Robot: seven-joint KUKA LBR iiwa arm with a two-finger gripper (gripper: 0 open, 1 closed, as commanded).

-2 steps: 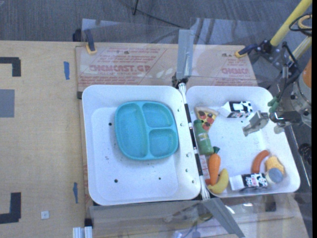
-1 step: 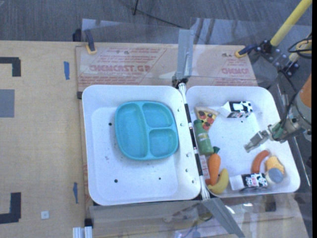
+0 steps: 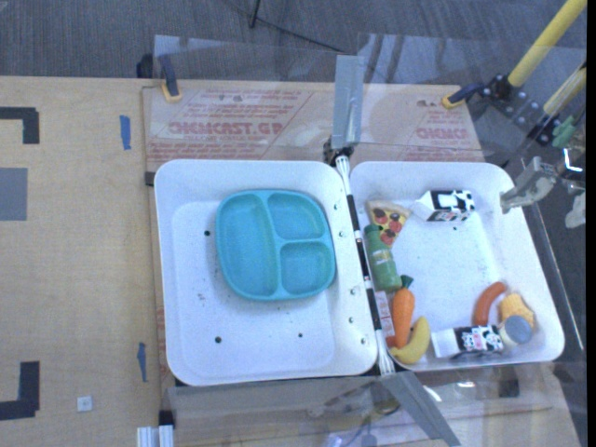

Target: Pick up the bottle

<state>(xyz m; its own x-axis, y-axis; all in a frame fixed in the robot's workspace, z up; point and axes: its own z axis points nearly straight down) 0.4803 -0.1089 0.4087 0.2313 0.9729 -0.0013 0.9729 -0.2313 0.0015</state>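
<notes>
From the overhead camera, the green bottle [image 3: 381, 256] is lying on its side in the right bin [image 3: 521, 250], hard against the left wall. A pizza slice toy [image 3: 388, 220] is touching its upper end and a carrot [image 3: 401, 311] is sitting just below it, with a banana [image 3: 413, 341] beyond that. The left bin [image 3: 182, 277] is carrying a teal divided plate [image 3: 276, 244]. The gripper [image 3: 526, 186] is hanging at the right bin's upper right rim, well apart from the bottle; whether it is released or clenched I cannot tell.

The bottle is looking like the hard part. Pressed to the wall, it is leaving little room for a finger on that side, so a descent could be striking the rim or the divider. The crowding toys could be getting pinched instead, or the round body could be rolling out of a closing grasp.
</notes>
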